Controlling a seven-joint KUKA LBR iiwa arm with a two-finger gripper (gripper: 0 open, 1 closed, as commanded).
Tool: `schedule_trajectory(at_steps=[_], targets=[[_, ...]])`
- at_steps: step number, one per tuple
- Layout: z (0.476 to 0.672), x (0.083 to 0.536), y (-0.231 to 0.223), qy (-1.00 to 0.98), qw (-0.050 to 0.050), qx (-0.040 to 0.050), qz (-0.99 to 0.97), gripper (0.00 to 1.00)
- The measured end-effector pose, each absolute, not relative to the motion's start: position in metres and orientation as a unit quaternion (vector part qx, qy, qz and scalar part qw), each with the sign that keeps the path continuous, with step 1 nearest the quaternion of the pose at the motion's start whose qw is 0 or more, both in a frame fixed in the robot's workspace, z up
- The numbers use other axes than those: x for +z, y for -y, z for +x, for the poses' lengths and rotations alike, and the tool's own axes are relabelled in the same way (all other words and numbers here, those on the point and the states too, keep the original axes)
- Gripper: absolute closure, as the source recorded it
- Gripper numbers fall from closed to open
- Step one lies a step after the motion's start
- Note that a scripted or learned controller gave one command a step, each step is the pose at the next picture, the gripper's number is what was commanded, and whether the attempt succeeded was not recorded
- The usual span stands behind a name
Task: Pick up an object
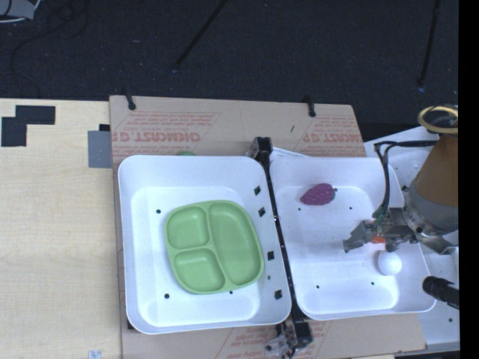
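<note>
White ball (389, 263) lies in the right bin (329, 305), just beside the gripper (372, 237); whether its claw is wide or narrow, I cannot tell. Purple lump (318, 194) sits further back. Green tray (213, 246) fills the left bin (142, 290).

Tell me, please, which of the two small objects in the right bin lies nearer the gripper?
The white ball, just below the gripper. The purple lump lies farther off, toward the bin's back.

- Light is even and fairly bright from overhead, so the white bins (142, 200) look a bit washed out with almost no shadows.
- The dark floor (224, 36) up top stays murky.
- Whole frame's soft and low-res, fine edges look fuzzy.
</note>
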State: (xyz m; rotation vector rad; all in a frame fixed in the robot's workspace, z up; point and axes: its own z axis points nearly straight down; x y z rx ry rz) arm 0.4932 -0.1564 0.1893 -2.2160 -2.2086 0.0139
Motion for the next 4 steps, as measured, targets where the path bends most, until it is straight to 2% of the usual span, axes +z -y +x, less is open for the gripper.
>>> schedule_trajectory(at_steps=[1, 3, 4], targets=[[0.496, 0.196, 0.157, 0.707, 0.001, 0.0007, -0.707, 0.00], [0.492, 0.107, 0.149, 0.707, 0.004, 0.0017, -0.707, 0.00], [0.492, 0.087, 0.148, 0.707, 0.001, 0.0006, -0.708, 0.00]])
